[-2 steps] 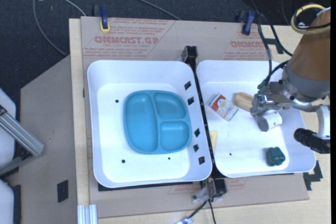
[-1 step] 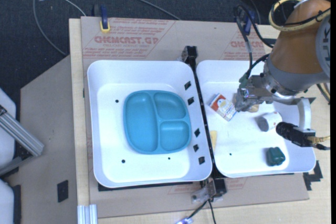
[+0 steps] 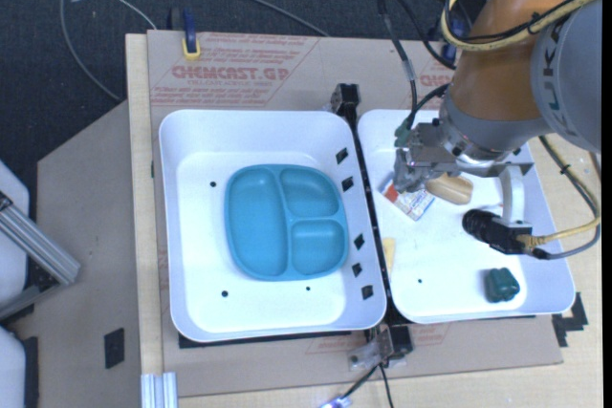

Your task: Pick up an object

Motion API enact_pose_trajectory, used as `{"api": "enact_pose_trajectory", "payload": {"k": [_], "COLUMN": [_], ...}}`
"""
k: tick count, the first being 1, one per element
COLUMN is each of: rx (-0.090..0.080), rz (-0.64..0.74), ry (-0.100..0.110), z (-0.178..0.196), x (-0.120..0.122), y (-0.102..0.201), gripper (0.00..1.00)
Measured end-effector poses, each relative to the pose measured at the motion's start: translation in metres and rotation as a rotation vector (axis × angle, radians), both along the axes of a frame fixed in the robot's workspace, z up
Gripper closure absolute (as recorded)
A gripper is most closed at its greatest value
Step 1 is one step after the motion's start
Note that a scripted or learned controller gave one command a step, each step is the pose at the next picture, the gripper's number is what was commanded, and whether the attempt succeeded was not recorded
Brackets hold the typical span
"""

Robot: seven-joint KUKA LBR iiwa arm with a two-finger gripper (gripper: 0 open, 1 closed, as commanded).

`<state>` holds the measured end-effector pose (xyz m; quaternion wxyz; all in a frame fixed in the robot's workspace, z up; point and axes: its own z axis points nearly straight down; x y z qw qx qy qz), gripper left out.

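Packet, small and red-and-white, lies slanted in the right bin near its left wall, directly under the gripper; whether it is gripped, I cannot tell. Rightward sit a tan block and green object.

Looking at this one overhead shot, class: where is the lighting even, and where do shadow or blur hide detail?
Camera view: the left bin and blue divided plate are evenly lit and sharp; the arm shadows the right bin around the gripper, where small items look soft.
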<state>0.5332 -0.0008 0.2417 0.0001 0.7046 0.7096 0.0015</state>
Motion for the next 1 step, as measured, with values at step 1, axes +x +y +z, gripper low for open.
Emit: {"api": "enact_pose_trajectory", "payload": {"k": [1], "rx": [0.000], "rz": [0.000], "ry": [0.000], "z": [0.0054], "x": [0.0160], "y": [0.0556], "gripper": [1.00]}}
